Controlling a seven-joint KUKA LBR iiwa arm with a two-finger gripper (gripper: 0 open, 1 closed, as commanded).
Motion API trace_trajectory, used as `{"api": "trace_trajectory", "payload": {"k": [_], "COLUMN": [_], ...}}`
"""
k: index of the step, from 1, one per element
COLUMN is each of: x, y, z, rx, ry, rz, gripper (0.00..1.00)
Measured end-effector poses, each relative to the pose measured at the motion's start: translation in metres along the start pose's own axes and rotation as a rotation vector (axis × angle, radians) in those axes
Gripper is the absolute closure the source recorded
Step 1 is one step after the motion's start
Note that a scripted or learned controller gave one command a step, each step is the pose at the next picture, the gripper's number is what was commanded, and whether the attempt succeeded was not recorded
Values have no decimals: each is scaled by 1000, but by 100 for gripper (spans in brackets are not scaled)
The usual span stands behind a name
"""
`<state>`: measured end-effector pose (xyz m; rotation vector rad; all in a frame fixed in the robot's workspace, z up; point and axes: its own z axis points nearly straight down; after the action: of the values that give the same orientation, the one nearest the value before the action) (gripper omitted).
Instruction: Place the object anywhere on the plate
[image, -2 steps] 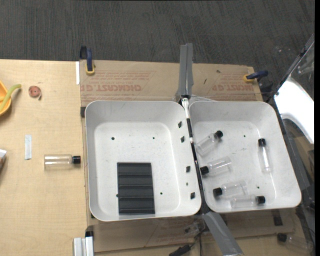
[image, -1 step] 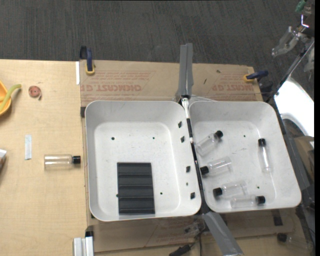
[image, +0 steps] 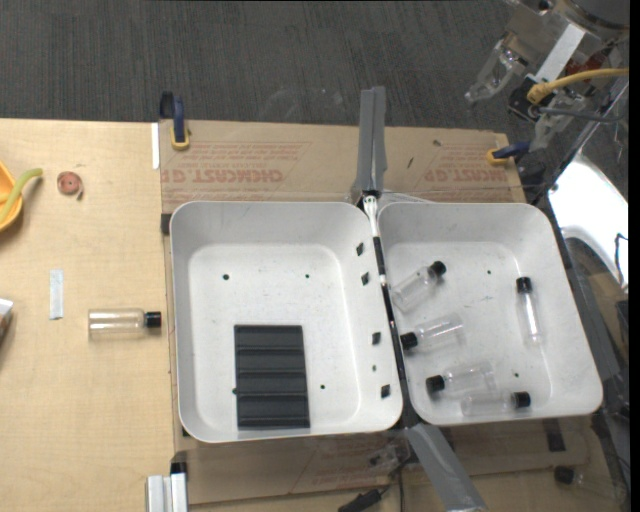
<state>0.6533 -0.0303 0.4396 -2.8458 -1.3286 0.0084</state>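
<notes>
Clear plastic vials with black caps are what I have to pick from, and they all lie in the right bin (image: 560, 300): one near the divider (image: 417, 284), one just below it (image: 432, 333), two touching each other at the front wall (image: 470, 385), and one upright-in-frame along the right side (image: 527, 311). The plate, which I take to be the dark ribbed slab (image: 270, 377), sits flat in the left bin (image: 200, 330), toward its front edge.

My arm is parked high at the upper right, outside the bins; I see its wrist hardware (image: 545, 60) but cannot tell how the claw is set (too cluttered with cabling).

What worries me: the vials are transparent and round, so a grasp may close off-centre and squirt one sideways. The front pair lie against each other and close to the wall, so fingers could wedge or drag both. On release, a vial may roll along the ribs and off the slab. A sixth vial (image: 122, 320) lies on the wooden bench, well apart.
</notes>
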Motion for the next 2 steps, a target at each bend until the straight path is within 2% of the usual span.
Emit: {"api": "trace_trajectory", "payload": {"k": [1,2], "x": [-123,-185], "y": [16,15], "z": [14,0], "rx": [-1,0], "ry": [1,1], "rz": [41,-25], "gripper": [0,0]}}
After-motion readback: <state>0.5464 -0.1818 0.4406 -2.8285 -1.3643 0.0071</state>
